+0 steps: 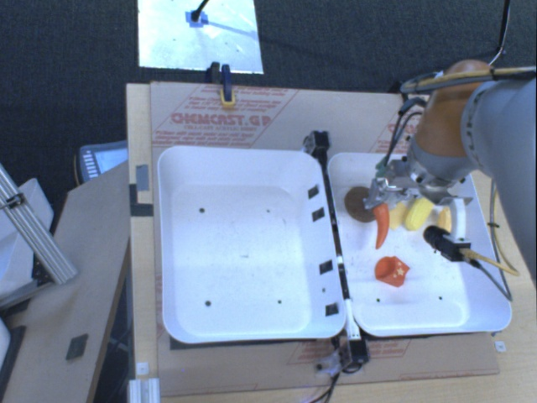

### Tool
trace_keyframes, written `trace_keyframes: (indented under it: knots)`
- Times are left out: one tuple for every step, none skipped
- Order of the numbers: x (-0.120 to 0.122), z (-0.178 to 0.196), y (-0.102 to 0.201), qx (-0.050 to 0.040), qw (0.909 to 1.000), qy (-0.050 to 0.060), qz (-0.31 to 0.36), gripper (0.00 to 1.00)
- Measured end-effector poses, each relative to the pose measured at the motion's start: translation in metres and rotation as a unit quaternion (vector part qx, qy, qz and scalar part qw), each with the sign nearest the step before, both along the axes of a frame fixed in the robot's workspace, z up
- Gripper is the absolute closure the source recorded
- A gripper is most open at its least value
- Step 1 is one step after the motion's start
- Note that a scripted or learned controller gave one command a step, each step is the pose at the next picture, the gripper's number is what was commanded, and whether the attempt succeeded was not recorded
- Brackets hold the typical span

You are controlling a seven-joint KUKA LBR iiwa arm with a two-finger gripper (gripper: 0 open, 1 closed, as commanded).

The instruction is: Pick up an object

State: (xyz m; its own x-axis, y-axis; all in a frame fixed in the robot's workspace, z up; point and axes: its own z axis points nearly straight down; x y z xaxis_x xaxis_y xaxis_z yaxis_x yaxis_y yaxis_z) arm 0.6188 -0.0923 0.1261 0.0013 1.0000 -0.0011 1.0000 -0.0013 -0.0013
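Two white bins point(243, 250) — one carrot point(382, 225), one red piece point(391, 270), two yellow pieces point(417, 215).

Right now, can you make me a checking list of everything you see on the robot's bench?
Surface: two white bins side by side; left bin, right bin, on a cardboard sheet.
Job's things: in the right bin, a brown round piece, orange carrot-shaped toy, yellow piece, red piece.
Clutter: black clips between the bins.
Gripper: gripper low over the brown piece and carrot top.
Cables: black cable top right.
Surroundings: dark carpet, silver sheet.
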Motion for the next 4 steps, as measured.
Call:
trace_keyframes:
  knots:
    - [0.043, -0.043, -0.083, -0.0017, 1.0000, -0.002, -0.001, 1.00]
    - [-0.016, 0.086, -0.083, -0.0014, 1.0000, -0.006, 0.000, 1.00]
    - [-0.063, 0.068, -0.061, 0.0011, 1.0000, 0.001, 0.001, 1.00]
    - [-0.060, 0.080, -0.062, -0.0003, 1.0000, -0.003, 0.002, 1.00]
